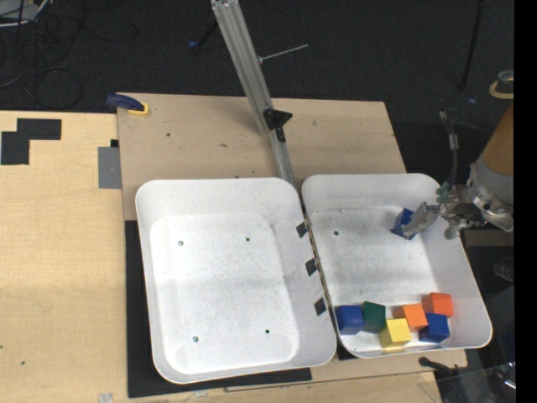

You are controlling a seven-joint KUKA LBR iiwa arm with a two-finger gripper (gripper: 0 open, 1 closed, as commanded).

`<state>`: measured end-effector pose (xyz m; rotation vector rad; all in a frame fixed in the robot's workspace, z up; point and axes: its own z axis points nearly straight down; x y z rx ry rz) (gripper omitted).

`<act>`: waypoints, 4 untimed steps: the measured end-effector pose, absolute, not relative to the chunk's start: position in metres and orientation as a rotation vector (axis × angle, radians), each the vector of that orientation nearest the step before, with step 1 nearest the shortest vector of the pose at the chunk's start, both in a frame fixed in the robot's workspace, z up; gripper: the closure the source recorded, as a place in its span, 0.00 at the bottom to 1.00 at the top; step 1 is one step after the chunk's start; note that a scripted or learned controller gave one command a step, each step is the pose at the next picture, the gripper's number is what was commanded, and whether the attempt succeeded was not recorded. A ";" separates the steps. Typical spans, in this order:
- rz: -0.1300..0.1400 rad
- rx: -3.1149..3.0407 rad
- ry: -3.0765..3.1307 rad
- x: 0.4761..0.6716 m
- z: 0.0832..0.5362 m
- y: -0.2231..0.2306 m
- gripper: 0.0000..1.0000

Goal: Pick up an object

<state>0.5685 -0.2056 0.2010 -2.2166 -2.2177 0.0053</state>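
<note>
White plastic forms both shallow bins on the wooden bench [210, 133]. Farthest from the fingers, the left bin [168, 204] lies well apart from them on the far side of the shared divide. Three small black clips [310, 266] join the two bins along their meeting edges. Behind that seam, an aluminium rail [245, 57] rises at a slant.

Next comes the right bin [369, 187]. Near its front edge, well below the fingers, sits a tight cluster of blocks: a blue block [349, 318], a green block [372, 315] touching it, a yellow block [396, 332], an orange block [414, 316], a second blue block [434, 328] and a red block [439, 304] at the back right of the group.

Gripper [417, 218] is positioned over the upper right part of the right bin, reaching in over its right rim. A small blue object [405, 222] sits at the fingertips, apart from the cluster. Whether it lies between the fingers or merely beside them cannot be told, nor whether the fingers stand apart or together. Grey wrist and orange band [510, 145] follow at the far right.
</note>
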 end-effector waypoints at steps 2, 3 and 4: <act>0.003 -2.219 -2.218 0.570 0.091 -0.195 0.00; 0.002 -2.225 -2.213 0.570 0.103 -0.197 1.00; -0.002 -2.223 -2.223 0.579 0.150 -0.201 1.00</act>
